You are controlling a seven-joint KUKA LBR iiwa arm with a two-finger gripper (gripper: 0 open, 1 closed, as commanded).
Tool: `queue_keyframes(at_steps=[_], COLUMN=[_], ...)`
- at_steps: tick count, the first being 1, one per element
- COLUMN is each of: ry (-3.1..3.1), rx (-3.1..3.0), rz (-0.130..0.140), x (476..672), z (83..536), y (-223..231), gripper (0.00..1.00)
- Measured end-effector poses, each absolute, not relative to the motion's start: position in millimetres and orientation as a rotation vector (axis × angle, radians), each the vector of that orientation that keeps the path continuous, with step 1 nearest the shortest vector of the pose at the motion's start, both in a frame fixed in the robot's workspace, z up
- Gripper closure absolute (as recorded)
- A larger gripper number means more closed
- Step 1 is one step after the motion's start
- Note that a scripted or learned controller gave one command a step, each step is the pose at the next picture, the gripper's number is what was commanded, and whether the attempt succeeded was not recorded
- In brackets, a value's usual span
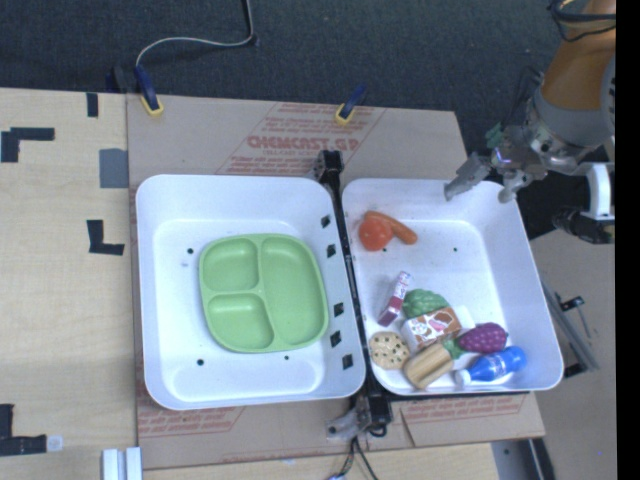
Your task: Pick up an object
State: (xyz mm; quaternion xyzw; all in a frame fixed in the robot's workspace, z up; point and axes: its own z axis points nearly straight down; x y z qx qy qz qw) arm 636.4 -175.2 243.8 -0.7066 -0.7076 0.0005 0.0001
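camera view | hand spread apart, nothing held, above right bin's far rim | risk: rim struck on descent; crowded toys jostled, grasp missed

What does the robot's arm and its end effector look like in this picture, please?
The arm is a rounded grey body with a broad orange band above the wrist. Below it sits a bulkier grey wrist section carrying the end effector, which has two slim grey fingers. A white part shows beside the arm at the right.
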Motion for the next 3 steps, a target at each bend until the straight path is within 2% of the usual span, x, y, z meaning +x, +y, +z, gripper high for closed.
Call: queue_keyframes(at_steps=[1, 2, 3], ry=[-2.222, -2.224, -2.226], rx=[-2.218, -2.221, -2.220], rz=[0.003, 0.001, 0.002], x=[667.8, 668.7, 668.8], z=[159, 85, 95], y=[-126, -96, -96], gripper=[0.00, 0.00, 1.00])
